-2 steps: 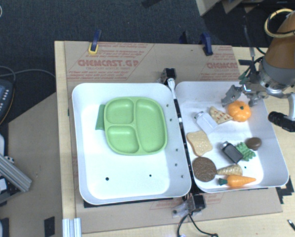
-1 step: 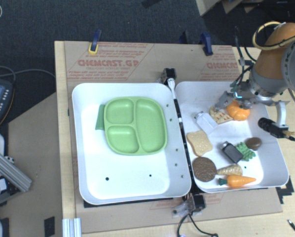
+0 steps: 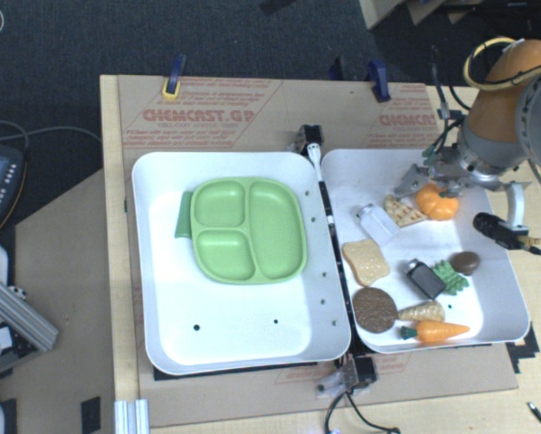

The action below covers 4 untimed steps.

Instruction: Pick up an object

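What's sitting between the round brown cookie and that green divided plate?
In the camera view, just the bins' white rims lie between the cookie and the green plate.

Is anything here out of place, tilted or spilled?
Nothing is spilled. The green tray sits slightly askew in the left bin, covering a darker green item. The food toys crowd the right bin.

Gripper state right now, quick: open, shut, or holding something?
Gripper: cannot be told. It sits low in the right bin, right at the orange toy fruit and the waffle piece; a grasp is not visible.
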Motion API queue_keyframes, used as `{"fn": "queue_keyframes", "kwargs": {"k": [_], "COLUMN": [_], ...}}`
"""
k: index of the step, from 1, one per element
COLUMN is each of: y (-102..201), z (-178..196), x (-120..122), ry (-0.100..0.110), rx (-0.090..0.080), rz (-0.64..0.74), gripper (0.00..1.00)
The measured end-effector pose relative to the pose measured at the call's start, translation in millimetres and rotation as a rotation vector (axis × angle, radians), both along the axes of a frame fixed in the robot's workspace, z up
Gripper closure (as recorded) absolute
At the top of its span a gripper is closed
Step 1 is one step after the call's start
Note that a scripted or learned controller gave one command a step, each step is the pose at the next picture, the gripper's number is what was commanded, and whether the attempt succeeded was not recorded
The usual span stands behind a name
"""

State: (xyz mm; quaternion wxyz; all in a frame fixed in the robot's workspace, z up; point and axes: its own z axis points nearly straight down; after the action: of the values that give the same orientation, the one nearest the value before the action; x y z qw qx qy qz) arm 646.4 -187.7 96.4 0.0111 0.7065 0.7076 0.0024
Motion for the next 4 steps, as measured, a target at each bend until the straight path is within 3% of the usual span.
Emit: {"fn": "queue_keyframes", "kwargs": {"k": [1,2,3,4], "y": [-1,-5,-10,-10], "z": [14,60,116,130], "x": [3,10,21,22], "ry": [-0.016,0.013,0.011,0.014], "rx": [-0.007,0.010,0.009,0.010], "rz": [0.001,0.000,0.000,0.000], "gripper": [1.00,1.00,1.00,1.00]}}
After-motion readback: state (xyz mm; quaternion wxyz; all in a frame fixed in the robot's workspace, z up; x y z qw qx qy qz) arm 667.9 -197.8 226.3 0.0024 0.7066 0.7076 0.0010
